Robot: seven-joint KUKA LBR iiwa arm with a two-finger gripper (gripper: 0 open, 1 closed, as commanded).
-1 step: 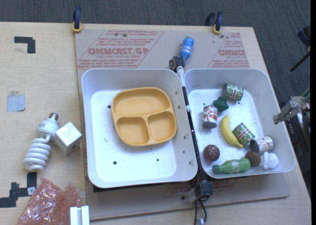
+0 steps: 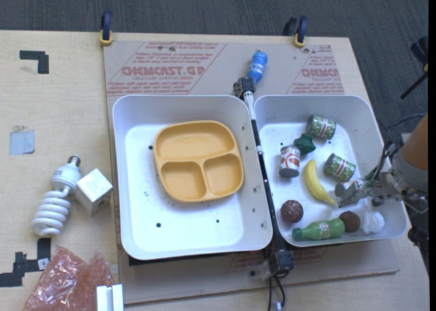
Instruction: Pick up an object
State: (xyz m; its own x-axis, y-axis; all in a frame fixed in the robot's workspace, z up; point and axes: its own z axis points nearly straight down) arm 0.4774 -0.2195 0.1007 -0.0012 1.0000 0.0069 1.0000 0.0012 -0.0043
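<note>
Landmark: the banana (image 2: 317,183), lying in the right bin (image 2: 373,113), long axis running from far-left to near-right.
Near of the banana: a green bottle (image 2: 319,230) on its side along the bin's near wall, a brown ball (image 2: 291,211) at its left, a second brown ball (image 2: 349,220) and a white lump (image 2: 372,221) at its right.
Right of the banana: the gripper (image 2: 351,194), low in the bin near the banana's near tip; I cannot tell how wide it stands or whether it has anything.
Key relation: by my judgement the banana is the closest pick, just left of the gripper.
Just beyond: a green can (image 2: 338,166) and a red-and-white can (image 2: 289,161).
Farther: a second green can (image 2: 320,127).
Left of the banana: a yellow tray (image 2: 198,160) in the left bin (image 2: 136,221).
</note>
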